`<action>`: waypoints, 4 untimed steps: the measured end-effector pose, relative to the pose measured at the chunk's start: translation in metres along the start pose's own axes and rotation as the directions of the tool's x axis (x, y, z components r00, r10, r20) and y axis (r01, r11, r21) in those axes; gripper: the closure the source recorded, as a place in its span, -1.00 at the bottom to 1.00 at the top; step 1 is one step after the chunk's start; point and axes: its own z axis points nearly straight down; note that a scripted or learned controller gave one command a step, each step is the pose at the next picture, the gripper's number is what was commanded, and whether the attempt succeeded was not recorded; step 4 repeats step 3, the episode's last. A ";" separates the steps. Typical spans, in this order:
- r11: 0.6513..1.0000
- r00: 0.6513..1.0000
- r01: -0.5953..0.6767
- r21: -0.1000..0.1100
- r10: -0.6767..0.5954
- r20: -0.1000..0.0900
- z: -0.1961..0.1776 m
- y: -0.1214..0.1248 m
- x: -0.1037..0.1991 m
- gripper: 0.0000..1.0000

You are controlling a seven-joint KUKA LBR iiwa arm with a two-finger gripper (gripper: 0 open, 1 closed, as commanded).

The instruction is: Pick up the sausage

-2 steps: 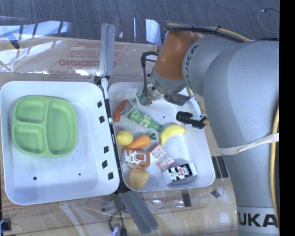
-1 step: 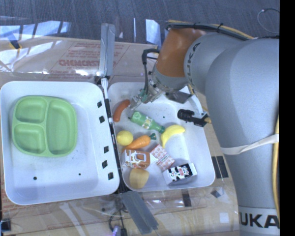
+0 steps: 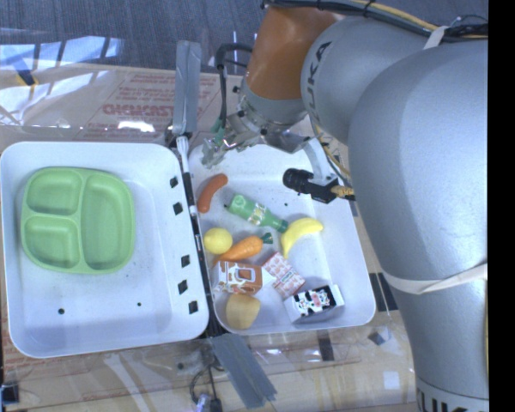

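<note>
The sausage (image 3: 210, 191) is a reddish-orange link lying at a slant in the far left corner of the right bin (image 3: 357, 264). My gripper (image 3: 216, 147) hangs just above and behind it, at the bin's back left rim, under the orange wrist band. Its fingers look slightly apart with nothing between them. The big grey arm covers the bin's right side.
In the right bin lie a green bottle (image 3: 256, 213), a banana (image 3: 299, 233), a lemon (image 3: 218, 241), a carrot (image 3: 245, 248), small cartons (image 3: 240, 276), a milk carton (image 3: 313, 302) and a potato (image 3: 242, 311). A green divided plate (image 3: 77, 220) sits in the left bin (image 3: 154, 307).
</note>
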 end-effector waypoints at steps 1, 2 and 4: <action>1.000 1.000 -0.006 0.000 0.006 0.001 0.000 -0.008 -0.018 1.00; 1.000 1.000 -0.006 0.000 0.006 0.001 0.000 -0.008 -0.018 -1.00; 1.000 1.000 -0.026 0.003 0.026 -0.001 0.102 -0.036 -0.081 -1.00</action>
